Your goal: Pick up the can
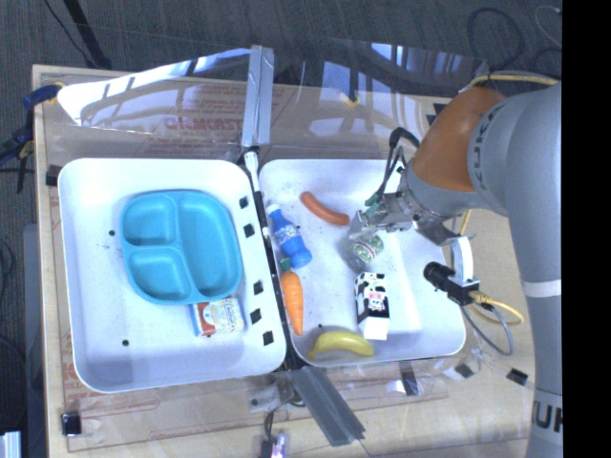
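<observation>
The can (366,250), small with a green and white label, lies on its side in the middle of the right bin (430,318). My gripper (370,221) hangs right over the can's upper end, at its far edge, and partly covers it. The grey arm with its orange band (449,151) comes in from the right above the bin's far right corner.
The right bin also holds a sausage (325,208), a blue bottle (288,239), a carrot (293,301), a banana (339,343) and a cow-patterned carton (373,303) just below the can. In the left bin lie a blue divided plate (181,244) and a small packet (218,315).
</observation>
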You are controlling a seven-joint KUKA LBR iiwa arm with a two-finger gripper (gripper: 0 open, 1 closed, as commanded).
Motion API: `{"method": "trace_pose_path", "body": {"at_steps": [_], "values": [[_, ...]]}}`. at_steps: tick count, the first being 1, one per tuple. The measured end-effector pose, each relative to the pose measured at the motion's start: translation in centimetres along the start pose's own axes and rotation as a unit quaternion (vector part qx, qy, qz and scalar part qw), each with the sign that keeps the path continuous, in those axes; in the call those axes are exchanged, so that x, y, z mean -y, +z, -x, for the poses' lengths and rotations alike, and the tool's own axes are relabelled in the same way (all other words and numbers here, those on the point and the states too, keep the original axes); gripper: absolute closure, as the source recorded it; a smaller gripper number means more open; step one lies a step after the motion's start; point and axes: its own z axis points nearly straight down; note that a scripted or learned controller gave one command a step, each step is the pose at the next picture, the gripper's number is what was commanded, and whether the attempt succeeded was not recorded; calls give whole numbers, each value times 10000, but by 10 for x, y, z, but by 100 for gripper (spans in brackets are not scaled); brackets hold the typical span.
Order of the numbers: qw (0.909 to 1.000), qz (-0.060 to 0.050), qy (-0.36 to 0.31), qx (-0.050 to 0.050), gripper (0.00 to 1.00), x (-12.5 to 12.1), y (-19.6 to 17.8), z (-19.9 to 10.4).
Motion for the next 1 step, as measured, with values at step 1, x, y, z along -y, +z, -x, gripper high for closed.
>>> {"method": "trace_pose_path", "body": {"at_steps": [1], "values": [[10000,-1,-3,1,0,0,0,0]]}}
